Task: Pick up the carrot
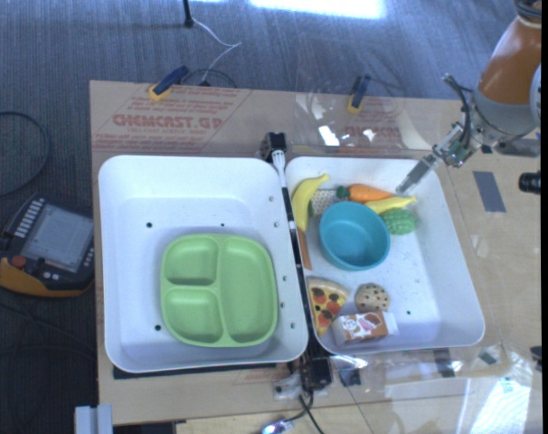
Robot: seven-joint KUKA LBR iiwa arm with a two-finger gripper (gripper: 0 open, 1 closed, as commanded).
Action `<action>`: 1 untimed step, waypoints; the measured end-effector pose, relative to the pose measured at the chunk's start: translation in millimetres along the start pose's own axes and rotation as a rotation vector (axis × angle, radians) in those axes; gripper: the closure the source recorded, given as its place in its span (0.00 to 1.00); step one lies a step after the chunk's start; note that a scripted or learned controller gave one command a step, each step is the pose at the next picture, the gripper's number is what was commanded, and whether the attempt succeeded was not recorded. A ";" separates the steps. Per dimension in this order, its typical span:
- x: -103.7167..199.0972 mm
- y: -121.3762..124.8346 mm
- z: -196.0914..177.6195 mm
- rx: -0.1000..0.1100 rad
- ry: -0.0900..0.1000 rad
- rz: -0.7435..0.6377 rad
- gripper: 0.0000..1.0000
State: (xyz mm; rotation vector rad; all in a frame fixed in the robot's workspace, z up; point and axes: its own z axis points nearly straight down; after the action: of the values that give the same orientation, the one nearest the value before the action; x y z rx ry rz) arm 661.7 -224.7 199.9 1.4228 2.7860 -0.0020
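Note:
The carrot (371,193), orange with a green top, lies in the right bin (455,278) near its far wall, just behind the blue bowl (354,234). My gripper (408,185) reaches in slantwise from the upper right. Its tip is just right of the carrot's thick end and above a yellow item (392,204). Nothing is visibly held.
A banana (305,197) lies left of the carrot, and a green bumpy item (401,223) sits right of the bowl. A pizza slice (323,302), a cookie (372,297) and a small carton (360,327) lie at the near end. The left bin (129,206) holds a green divided plate (220,288).

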 end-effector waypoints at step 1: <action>-0.7 9.1 84.9 0.002 0.010 0.094 0.00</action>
State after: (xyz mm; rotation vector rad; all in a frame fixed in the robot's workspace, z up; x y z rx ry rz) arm 670.4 -220.6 115.0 1.5574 2.7247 0.0029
